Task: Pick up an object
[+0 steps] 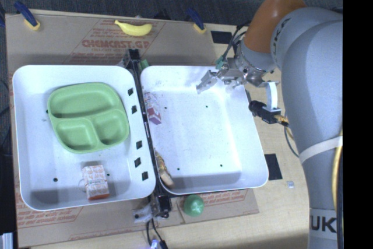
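Camera view, looking down on both bins

Progress: nothing is seen lifted. The gripper (205,83) is held over the upper part of the right bin (233,178), near its far rim, reached in from the right. No object is seen between its tips; the grasp is judged not yet made. Whether it is released or clenched cannot be told at this size and angle.

Candidate objects noted:
- a small red-and-white packet (152,109) against the left wall of the right bin, below and to the left of the gripper, apart from it; judged the nearest pick
- a small tan item (162,172) low along the same wall, near the bin's front corner, well apart from the gripper; its kind cannot be made out
- a green tray (88,116) lying flat in the left bin (23,143), across the divider
- a wrapped box (94,181) in front of the tray in the left bin, far from the gripper

Outside the bins: a banana (133,27) on the cardboard behind, a green ball (193,204) on the cardboard in front of the right bin

Left to do, as judged: travel to an object, descent, closing, lift
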`<act>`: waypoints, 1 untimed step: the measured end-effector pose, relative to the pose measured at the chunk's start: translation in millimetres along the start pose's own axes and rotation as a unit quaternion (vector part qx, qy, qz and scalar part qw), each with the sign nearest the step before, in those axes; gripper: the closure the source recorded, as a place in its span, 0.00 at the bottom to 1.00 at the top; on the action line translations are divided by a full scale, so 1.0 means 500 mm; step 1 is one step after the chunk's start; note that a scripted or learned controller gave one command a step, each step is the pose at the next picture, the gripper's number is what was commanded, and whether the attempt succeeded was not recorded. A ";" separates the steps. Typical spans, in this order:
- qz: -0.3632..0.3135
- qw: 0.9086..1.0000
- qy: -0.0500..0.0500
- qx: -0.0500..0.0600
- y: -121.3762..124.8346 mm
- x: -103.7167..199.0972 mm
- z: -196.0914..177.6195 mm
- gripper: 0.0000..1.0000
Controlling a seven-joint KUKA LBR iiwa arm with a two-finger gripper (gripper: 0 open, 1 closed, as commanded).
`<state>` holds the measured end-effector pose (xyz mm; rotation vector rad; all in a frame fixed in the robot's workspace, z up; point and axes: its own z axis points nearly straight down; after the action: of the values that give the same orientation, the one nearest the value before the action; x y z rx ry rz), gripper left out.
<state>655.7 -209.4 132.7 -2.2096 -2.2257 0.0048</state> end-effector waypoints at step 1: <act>0.001 1.000 -0.001 -0.001 -0.205 -0.002 0.084 0.00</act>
<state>553.2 -211.1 91.4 -2.2126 -2.2254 0.0045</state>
